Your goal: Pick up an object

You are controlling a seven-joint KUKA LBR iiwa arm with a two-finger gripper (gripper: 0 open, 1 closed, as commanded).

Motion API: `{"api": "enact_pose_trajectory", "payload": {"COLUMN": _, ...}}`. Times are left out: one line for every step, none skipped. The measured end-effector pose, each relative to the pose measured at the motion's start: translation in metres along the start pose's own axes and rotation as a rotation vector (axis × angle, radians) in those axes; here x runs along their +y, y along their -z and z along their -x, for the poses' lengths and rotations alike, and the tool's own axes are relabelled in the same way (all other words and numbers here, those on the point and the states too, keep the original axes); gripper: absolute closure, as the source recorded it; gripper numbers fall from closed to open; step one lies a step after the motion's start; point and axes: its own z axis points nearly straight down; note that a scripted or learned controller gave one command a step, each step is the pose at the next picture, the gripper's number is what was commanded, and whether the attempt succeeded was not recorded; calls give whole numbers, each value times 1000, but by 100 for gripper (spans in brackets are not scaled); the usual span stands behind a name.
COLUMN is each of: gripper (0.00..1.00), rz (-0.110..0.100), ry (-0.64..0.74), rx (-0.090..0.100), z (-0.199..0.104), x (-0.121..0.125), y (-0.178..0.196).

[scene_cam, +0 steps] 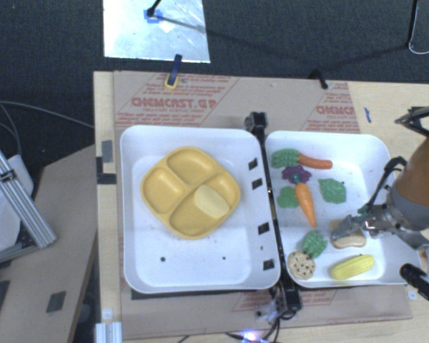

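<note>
camera view: tool (345,229) low in right bin (375,148), touching tan toy (349,239), finger state impossible to tell

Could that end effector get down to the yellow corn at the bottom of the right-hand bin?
Probably yes. The end effector hangs just above the corn, which lies uncovered with only a tan piece beside it.

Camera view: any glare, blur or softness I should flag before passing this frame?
Camera view: glare washes out the shiny sheet on the dark floor at the top; the whole frame is soft, so the toy food in the right bin reads as coloured blobs; the gripper near the tan piece is blurred; the yellow divided plate in the left bin is evenly lit.
</note>
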Motion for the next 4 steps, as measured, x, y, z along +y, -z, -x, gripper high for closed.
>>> {"api": "enact_pose_trajectory", "payload": {"gripper": 0, "rz": 10, "ry": 18, "rx": 3, "z": -78, "x": 57, "y": -25}}
{"api": "enact_pose_trajectory", "payload": {"gripper": 100, "rz": 5, "ry": 11, "rx": 2, "z": -73, "x": 54, "y": -14}}
{"api": "enact_pose_trajectory", "payload": {"gripper": 100, "rz": 14, "ry": 16, "rx": 3, "z": -120, "x": 57, "y": 96}}
{"api": "enact_pose_trajectory", "payload": {"gripper": 100, "rz": 3, "ry": 16, "rx": 4, "z": -176, "x": 45, "y": 101}}
